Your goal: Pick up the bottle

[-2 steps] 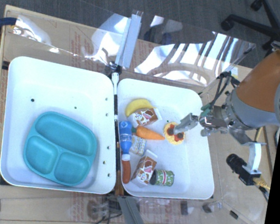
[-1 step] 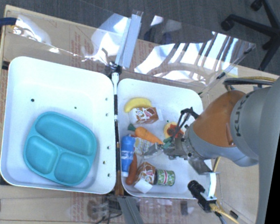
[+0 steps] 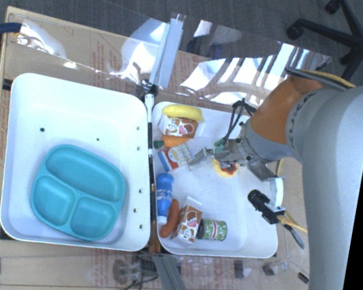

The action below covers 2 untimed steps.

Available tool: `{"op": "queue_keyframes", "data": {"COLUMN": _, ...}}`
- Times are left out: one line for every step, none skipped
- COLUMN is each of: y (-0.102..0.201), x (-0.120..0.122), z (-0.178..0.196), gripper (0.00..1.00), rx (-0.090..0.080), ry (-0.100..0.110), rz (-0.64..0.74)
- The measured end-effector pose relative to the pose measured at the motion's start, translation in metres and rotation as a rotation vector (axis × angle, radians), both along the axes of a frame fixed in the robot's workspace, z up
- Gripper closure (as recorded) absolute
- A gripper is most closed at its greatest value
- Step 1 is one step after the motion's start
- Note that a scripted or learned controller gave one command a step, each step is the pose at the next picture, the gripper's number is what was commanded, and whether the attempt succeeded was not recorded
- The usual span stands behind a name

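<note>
Claw [image 3: 216, 155] hangs low in the right bin [image 3: 258, 241], its spread unclear, perhaps well short of the bottle [image 3: 163, 192] lying against the left wall

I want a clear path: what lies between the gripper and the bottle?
In the camera view, a small flat packet lies between the gripper and the bottle; otherwise bare white bin floor.

Bins [image 3: 78, 98]: smooth white plastic, faint sheen
Tray [image 3: 78, 191]: turquoise plastic, smooth, matt
Bottle [image 3: 162, 192]: plastic with a blue cap, glossy
Can [image 3: 212, 230]: shiny metal, green label
Carton [image 3: 188, 224]: printed card
Arm [image 3: 324, 124]: smooth grey casing, orange band, slight gloss
Bench [image 3: 80, 50]: brown board under clear, reflective sheeting
</note>
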State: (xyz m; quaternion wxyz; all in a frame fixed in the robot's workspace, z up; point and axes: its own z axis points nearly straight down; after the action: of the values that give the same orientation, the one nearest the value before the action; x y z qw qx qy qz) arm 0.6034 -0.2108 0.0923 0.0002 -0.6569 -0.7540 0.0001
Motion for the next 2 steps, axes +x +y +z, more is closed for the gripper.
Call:
{"op": "queue_keyframes", "data": {"y": 0.061, "x": -0.063, "z": 0.003, "gripper": 0.0, "rx": -0.015, "ry": -0.006, "rz": 0.059}}
{"op": "queue_keyframes", "data": {"y": 0.074, "x": -0.034, "z": 0.006, "gripper": 0.0, "rx": -0.031, "ry": -0.012, "rz": 0.118}}
